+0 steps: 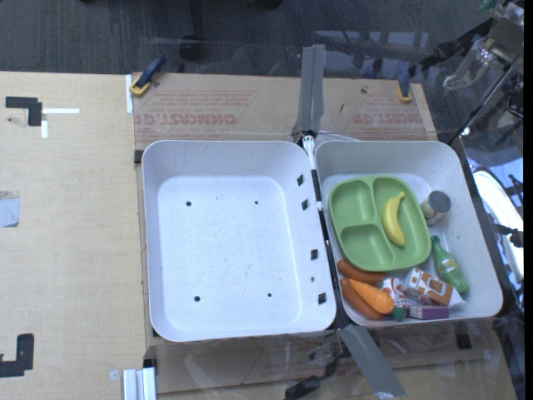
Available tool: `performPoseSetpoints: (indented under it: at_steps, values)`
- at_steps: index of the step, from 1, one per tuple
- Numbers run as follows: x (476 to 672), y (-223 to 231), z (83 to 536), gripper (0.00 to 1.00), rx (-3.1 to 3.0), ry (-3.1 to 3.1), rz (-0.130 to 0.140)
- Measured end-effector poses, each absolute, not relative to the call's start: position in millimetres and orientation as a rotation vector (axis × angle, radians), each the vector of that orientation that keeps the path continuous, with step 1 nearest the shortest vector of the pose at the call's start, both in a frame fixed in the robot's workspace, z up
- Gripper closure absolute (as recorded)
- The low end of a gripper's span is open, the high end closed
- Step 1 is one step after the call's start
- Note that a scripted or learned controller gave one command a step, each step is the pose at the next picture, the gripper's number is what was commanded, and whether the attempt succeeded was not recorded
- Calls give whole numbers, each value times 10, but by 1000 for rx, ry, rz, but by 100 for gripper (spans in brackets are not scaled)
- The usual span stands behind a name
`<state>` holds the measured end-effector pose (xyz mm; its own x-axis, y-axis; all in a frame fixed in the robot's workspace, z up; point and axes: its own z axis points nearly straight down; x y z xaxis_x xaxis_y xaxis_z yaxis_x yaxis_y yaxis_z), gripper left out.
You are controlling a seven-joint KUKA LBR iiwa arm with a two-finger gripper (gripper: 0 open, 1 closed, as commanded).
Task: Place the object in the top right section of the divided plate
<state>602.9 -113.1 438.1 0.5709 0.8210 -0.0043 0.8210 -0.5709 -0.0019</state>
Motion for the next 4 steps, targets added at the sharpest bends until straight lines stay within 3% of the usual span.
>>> performPoseSetpoints:
  at_steps: [1, 2, 3, 4]
  values:
    - [6038, -1126, 4450, 100, 2782, 1460, -17]
    - [6222, -171, 4400, 100, 2771, 1483, -8]
    - [6593, 516, 4401, 100, 2657, 1676, -6]
    - [6594, 1042, 4400, 100, 2582, 1789, -6]
